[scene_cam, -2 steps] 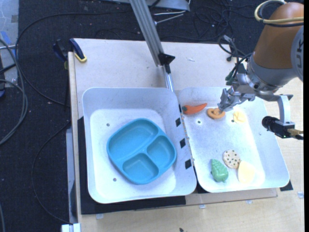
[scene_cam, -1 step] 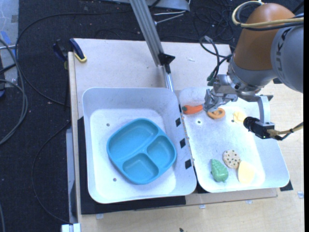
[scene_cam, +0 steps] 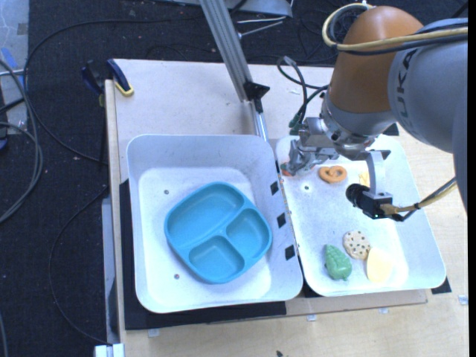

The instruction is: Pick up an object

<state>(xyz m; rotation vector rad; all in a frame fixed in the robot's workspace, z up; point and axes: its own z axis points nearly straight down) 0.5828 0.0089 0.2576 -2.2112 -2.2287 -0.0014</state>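
**Orange pretzel just right of my gripper, far end of right bin**

Orange pretzel-shaped piece (scene_cam: 332, 173) lies on floor of right bin (scene_cam: 416, 222), just beside my gripper (scene_cam: 297, 162), on its right, apart from it as far as I can see. Gripper sits low at far-left corner of that bin, close to the wall shared w/ left bin (scene_cam: 149, 192). Finger state: can't tell, wrist body blocks the tips. Something small and reddish at the tips, too blurred to name or to call held.

Other items in right bin, all near front edge, well apart from gripper: green lumpy toy (scene_cam: 337, 262), spotted cookie-like disc (scene_cam: 357, 243), pale yellow piece (scene_cam: 378, 265) touching or nearly touching the disc. Black fitting (scene_cam: 370, 199) w/ cable hangs off my wrist over mid-bin.

Room: mid floor of right bin btw pretzel and front cluster is bare white. Left side tight, bin wall right there. Left bin holds blue three-compartment tray (scene_cam: 216, 231), tilted diagonal.

Writing: grey link shows letters "UKA" (scene_cam: 402, 88) at right, partly cut off. Black tabs on bin divider, unreadable.
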